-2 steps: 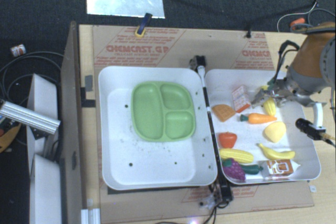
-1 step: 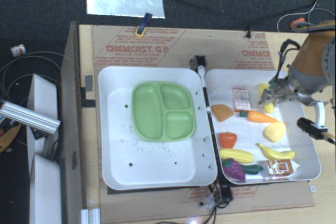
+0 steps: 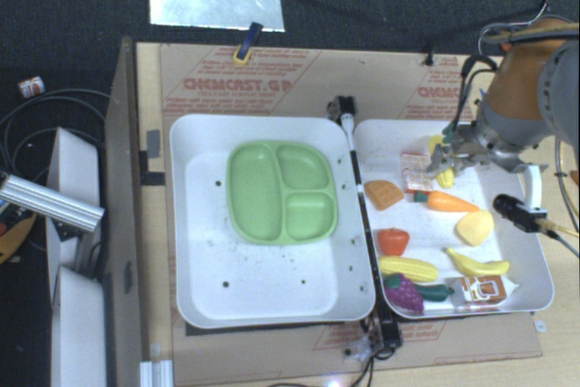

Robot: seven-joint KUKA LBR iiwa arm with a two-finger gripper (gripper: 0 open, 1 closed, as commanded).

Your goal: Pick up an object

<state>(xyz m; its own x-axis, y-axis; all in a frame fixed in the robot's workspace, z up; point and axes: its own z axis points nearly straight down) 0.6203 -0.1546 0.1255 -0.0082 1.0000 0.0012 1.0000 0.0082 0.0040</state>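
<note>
My gripper [image 3: 443,162] hangs low over the back part of the right bin [image 3: 542,285], its tip just above an orange carrot [image 3: 450,202] and beside a white and pink packet [image 3: 416,172]. A small yellow piece [image 3: 436,145] shows right behind the gripper. Other toy foods lie in this bin: a brown bread slice [image 3: 384,193], a red tomato [image 3: 392,241], a yellow lemon [image 3: 475,228], a corn cob [image 3: 408,267], a banana [image 3: 478,265], purple grapes [image 3: 405,293] and a small carton [image 3: 485,288]. I see nothing held.
The left bin [image 3: 204,285] holds a green divided plate [image 3: 279,193]. A black divider clamp [image 3: 344,109] sits between the bins at the back. The arm's black fitting [image 3: 514,213] juts over the right bin's right side.
</note>
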